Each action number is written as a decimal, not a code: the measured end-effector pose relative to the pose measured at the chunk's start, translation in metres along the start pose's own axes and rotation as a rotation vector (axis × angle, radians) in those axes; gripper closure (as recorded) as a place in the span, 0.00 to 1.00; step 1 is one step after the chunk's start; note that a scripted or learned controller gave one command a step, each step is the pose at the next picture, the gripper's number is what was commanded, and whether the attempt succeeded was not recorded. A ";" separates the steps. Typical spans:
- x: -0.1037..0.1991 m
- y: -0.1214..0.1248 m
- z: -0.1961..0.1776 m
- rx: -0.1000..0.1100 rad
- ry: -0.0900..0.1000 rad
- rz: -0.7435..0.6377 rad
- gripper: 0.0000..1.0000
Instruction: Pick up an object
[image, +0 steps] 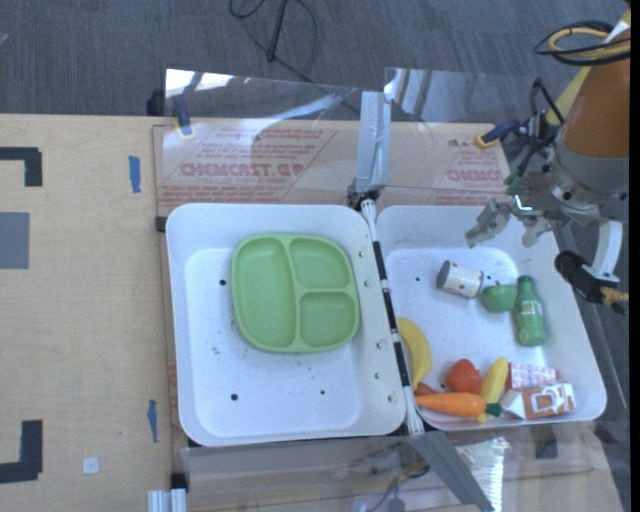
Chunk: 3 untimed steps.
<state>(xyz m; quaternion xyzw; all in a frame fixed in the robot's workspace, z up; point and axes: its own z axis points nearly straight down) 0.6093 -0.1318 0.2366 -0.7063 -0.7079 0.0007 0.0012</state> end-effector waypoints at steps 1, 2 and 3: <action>-0.029 -0.001 0.143 -0.004 -0.001 -0.084 0.00; -0.030 0.000 0.134 -0.005 -0.002 -0.081 1.00; 0.030 0.032 0.042 -0.003 -0.001 -0.077 1.00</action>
